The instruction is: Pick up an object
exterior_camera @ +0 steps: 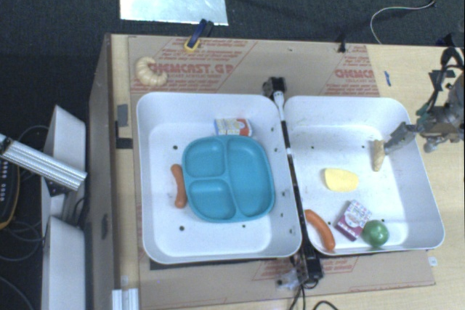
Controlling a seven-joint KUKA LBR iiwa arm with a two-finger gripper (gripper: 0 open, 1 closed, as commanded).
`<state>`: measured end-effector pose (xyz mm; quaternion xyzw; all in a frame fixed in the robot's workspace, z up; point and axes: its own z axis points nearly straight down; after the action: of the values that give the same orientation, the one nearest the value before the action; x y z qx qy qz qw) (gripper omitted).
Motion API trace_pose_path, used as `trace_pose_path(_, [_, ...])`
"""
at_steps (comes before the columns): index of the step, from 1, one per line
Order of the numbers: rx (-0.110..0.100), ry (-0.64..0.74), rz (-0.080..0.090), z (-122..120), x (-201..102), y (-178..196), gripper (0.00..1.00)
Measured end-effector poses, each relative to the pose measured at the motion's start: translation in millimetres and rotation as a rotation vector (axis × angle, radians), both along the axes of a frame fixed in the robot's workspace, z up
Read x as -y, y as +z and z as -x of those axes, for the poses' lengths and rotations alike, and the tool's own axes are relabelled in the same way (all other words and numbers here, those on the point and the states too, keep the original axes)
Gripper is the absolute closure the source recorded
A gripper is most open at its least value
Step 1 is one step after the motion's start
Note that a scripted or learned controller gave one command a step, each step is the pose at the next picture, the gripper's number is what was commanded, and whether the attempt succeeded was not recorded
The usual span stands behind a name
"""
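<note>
While the arm enters from the right edge of the camera view, the hand (398, 137) hangs over the right rim of the right bin (418, 178), its dark tip pointing left and slightly down toward the bin floor; whether it stands wide or narrow cannot be told at this angle, and nothing is seen gripped in it; the nearest candidate for pickup is the tan stick-shaped piece (377, 154), which lies on the bin floor just beside the tip, to its left and a little toward the view's bottom; its long axis runs roughly from the far side of the bin to the near side, almost square to the line along which the hand reaches in; the judgement follows that a short advance leftward and downward would bring the hand over this piece, and that closing across its narrow width suits that axis; further off in the same bin lie a yellow piece (340, 178) near the middle, a small red-and-white packet (353, 219) and a green ball (375, 233) touching or nearly touching each other at the near edge, and an orange sausage (320, 228) by the divider; the left bin (156, 156) holds a blue compartment tray (227, 178), well apart from the hand.
</note>
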<state>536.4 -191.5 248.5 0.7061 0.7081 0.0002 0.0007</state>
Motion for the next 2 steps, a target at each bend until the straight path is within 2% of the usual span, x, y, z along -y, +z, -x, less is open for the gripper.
trace_pose_path(1, [-0.002, 0.001, -0.002, -49, -46, -77, 0.0])
trace_pose_path(2, [-0.001, 0.001, -0.001, -112, -58, -152, 0.0])
